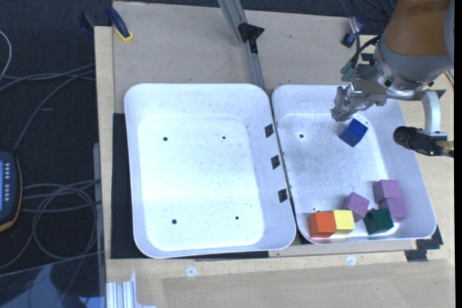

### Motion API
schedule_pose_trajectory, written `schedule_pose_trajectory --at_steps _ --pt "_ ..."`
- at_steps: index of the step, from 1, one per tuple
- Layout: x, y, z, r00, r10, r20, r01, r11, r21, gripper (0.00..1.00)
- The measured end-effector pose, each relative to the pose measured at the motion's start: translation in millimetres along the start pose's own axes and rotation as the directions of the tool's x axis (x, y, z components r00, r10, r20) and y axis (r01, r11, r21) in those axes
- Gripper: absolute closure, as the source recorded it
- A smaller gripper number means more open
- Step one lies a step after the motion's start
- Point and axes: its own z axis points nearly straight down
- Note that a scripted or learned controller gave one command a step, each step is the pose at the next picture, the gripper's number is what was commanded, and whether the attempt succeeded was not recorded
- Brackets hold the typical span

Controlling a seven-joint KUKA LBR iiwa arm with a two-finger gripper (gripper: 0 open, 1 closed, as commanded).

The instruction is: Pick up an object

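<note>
Camera view has the gripper (346, 106) over the far part of the right bin (415, 177), and just below it, on its near side, sits a blue block (354, 133); block and fingertips look touching or very nearly so, but whether the block is actually pinched between the fingers I cannot tell from this slant, and whether those fingers are spread or closed I cannot tell either; the block sits tilted, one corner pointing down, which hints it may be lifted off the bin floor, though that is a judgement, not something plainly seen. Why here? My read is the blue block stood alone, well apart from the others, so the arm has free room around it; the rest crowd the near corner of the right bin: an orange block (322, 223) touching a yellow block (343, 220), a green block (377, 221) just beside those, purple blocks (390, 197) against the near-right wall. As for looks, the blue block is a small cube, deep saturated blue, flat faces, crisp edges; rigid, I'd judge. Left of the right bin, the left bin (137, 155) lies side by side with it on the bench (180, 32).
</note>
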Motion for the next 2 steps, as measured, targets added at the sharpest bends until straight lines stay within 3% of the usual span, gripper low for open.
schedule_pose_trajectory --at_steps 2 --pt "108 11 27 1.0 0.001 0.0 -0.001 1.0 0.002 1.0"
